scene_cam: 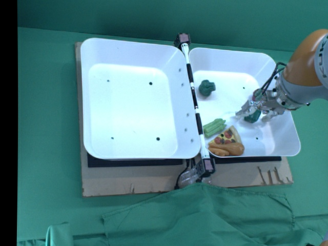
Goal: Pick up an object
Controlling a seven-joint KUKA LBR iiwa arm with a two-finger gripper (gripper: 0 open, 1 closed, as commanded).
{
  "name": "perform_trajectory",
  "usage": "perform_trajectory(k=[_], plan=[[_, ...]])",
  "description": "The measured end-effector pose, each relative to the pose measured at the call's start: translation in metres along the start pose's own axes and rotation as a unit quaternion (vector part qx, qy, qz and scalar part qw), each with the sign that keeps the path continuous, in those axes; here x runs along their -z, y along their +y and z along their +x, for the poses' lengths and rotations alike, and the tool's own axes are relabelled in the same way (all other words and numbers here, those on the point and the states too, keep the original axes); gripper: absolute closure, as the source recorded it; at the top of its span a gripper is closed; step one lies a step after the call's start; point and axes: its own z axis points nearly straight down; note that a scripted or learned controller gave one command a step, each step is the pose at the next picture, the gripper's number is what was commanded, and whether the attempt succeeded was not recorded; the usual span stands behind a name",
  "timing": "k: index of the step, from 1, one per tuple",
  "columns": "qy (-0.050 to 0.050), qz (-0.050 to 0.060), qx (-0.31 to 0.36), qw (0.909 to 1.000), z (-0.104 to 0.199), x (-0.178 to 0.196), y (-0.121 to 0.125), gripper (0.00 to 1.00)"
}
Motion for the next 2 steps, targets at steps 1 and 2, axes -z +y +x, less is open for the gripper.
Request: perform_trajectory(k=[1, 2], plan=[[-0.002, -0.005, -0.003, 1.0, -0.002, 0.015, 0.001, 1.0], [0.0, -0.001, -0.001, 1.0, -0.001, 0.001, 0.03, 1.0]])
